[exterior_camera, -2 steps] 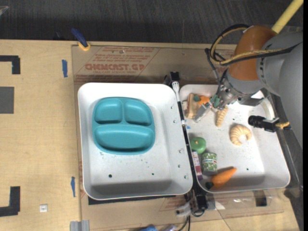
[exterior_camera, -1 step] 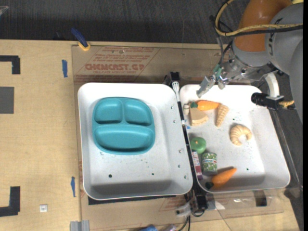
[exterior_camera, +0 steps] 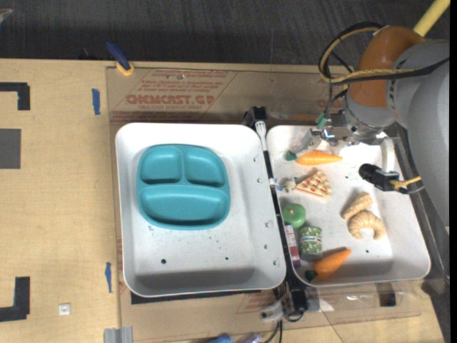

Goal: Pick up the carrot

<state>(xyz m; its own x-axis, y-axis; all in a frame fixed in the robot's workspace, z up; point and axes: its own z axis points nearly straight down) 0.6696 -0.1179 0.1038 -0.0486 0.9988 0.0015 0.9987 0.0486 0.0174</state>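
An orange carrot (exterior_camera: 319,158) with a small green top lies flat near the back of the right bin (exterior_camera: 410,234), its tip pointing right. My gripper (exterior_camera: 329,132) hangs just above and behind it, close to the bin's back wall, and nothing is visibly held in it. A second orange, carrot-shaped piece (exterior_camera: 330,261) lies at the front of the same bin, tilted, with a dark end toward the front left corner.
The right bin also holds a waffle-like wedge (exterior_camera: 315,185), a green round piece (exterior_camera: 293,213), a small green can (exterior_camera: 310,239) and a croissant (exterior_camera: 363,217). A teal divided plate (exterior_camera: 183,185) sits in the left bin (exterior_camera: 143,263).
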